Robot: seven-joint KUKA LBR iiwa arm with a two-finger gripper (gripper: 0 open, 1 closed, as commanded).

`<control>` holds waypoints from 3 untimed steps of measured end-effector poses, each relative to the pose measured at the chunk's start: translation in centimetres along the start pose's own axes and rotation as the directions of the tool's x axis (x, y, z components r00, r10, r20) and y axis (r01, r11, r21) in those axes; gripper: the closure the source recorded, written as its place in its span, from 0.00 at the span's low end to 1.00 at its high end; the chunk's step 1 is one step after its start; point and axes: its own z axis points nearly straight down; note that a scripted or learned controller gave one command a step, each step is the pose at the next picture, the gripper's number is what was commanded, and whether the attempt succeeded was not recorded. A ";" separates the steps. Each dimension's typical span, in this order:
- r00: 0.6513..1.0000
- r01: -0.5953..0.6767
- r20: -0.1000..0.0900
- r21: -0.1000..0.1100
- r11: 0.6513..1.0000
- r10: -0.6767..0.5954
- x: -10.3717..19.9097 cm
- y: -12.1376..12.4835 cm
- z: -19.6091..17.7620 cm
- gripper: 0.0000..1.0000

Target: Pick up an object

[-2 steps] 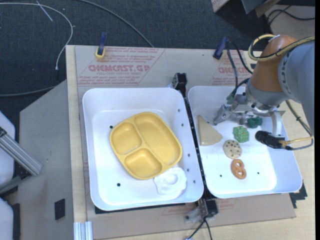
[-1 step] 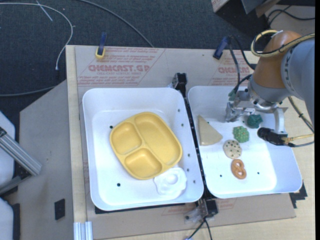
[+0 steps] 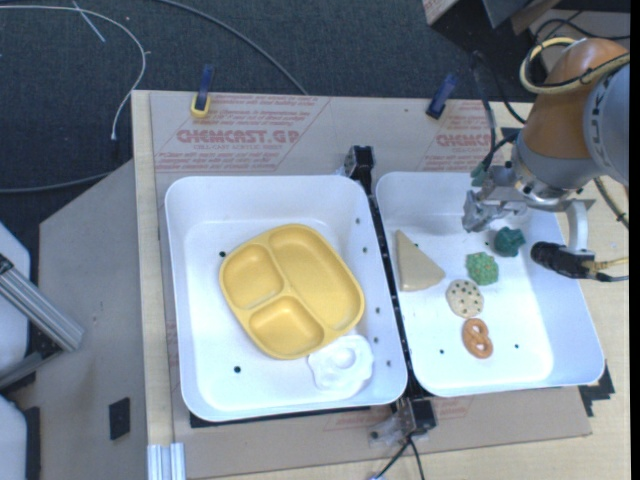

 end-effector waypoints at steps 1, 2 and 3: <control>1.000 0.000 0.000 -0.001 1.000 0.000 -0.1 -0.5 -4.6 1.00; 1.000 0.002 0.001 -0.003 1.000 -0.002 0.2 0.7 -10.2 1.00; 1.000 0.001 0.000 -0.001 1.000 -0.001 0.2 0.8 -13.4 1.00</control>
